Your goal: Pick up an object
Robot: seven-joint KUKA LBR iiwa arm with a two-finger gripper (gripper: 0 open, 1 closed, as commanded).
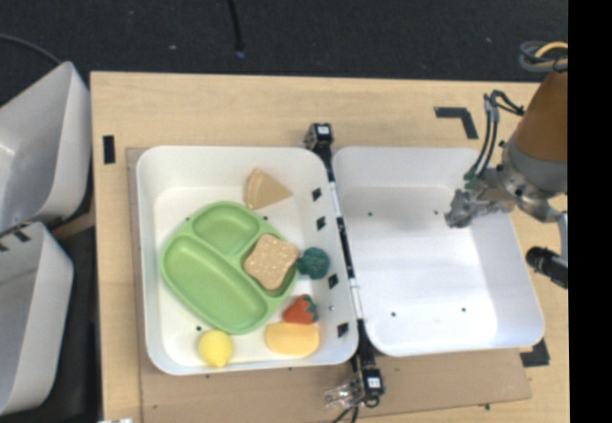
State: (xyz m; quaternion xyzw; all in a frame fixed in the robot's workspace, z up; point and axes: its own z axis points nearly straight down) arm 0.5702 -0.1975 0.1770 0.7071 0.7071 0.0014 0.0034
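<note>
The bins [435, 258] look like smooth white plastic with a faint sheen. The surface [220, 110] is pale matt wood or board. The green tray [212, 263] is smooth plastic, and so is the lemon [216, 347]. The bread slice [271, 260] looks rough and porous. The gripper [464, 211] is dull grey metal.

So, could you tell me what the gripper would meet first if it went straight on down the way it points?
Probably the bare white floor of the right bin; the gripper hangs over it, though its height is unclear.
</note>
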